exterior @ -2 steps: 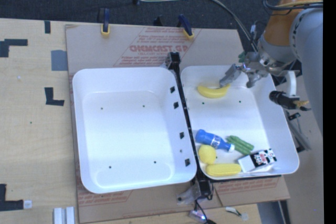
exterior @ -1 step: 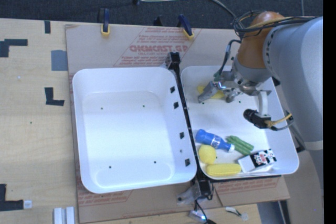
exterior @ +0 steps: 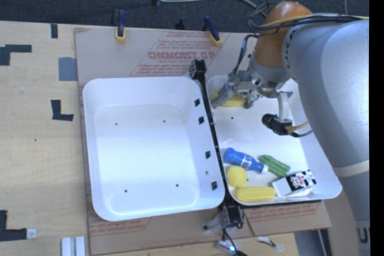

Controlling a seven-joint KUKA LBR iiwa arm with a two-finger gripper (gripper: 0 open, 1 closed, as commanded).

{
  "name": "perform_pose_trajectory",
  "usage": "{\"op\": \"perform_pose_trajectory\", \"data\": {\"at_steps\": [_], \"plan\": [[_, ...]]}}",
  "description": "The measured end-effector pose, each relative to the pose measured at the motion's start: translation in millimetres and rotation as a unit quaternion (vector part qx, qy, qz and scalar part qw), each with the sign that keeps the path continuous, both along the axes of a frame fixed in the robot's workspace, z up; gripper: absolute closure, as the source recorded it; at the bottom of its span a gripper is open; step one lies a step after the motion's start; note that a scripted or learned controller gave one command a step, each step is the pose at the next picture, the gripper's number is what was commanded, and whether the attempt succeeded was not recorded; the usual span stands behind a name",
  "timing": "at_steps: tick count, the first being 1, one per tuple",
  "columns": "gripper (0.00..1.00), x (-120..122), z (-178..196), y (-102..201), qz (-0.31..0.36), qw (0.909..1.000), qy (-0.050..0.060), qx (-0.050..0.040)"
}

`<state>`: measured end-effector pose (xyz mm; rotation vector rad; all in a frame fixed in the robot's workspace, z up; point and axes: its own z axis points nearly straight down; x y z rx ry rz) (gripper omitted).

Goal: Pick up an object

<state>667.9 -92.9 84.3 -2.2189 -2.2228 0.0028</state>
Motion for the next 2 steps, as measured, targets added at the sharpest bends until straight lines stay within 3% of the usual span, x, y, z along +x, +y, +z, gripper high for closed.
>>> {"op": "perform_pose_trajectory", "data": {"at_steps": [1,2], "plan": [[0.00,-0.2,-0.1,-1.2,0.000,1.0000,0.000,0.0003],[1.00,-1.0,9.2,-2.1,-0.001,1.0000,0.001,-0.0002]]}}
